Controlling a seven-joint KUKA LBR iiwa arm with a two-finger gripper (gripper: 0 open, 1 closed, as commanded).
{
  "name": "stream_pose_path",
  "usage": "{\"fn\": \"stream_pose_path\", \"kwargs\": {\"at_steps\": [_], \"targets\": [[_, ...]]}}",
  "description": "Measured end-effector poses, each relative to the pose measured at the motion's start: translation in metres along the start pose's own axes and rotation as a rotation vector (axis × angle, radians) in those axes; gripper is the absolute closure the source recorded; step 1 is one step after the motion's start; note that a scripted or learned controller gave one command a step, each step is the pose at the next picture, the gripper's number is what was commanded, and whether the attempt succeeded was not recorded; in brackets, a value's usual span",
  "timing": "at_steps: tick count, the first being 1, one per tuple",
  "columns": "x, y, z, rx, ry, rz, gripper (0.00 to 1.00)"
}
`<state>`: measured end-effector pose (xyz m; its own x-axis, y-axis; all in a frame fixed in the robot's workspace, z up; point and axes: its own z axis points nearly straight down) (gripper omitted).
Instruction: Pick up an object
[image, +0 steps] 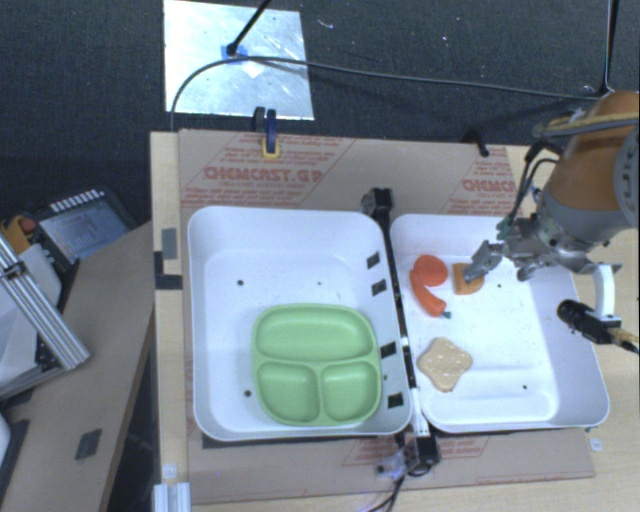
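Orange block (468, 279) sits in the right bin (570, 400), gripper (487, 258) right over it, can't tell its state. Red pepper (430, 282) just left, tan bread (444, 363) below. Green tray (316, 363) in the left bin (230, 250).

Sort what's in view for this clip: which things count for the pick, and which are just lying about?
In play:
claw, low in the right bin
small orange piece by the claw
red curved piece
beige piece

Lying about:
green divided tray in the left bin
blue-and-yellow clamp
silver sheet
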<state>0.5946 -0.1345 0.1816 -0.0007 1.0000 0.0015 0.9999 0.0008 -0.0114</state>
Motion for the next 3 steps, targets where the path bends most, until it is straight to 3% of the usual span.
{"fn": "stream_pose_path", "kwargs": {"at_steps": [1, 3], "targets": [[0.000, 0.003, -0.007, -0.012, -0.002, -0.002, 0.00], [0.010, 0.008, 0.099, -0.008, -0.001, -0.001, 0.00]]}}
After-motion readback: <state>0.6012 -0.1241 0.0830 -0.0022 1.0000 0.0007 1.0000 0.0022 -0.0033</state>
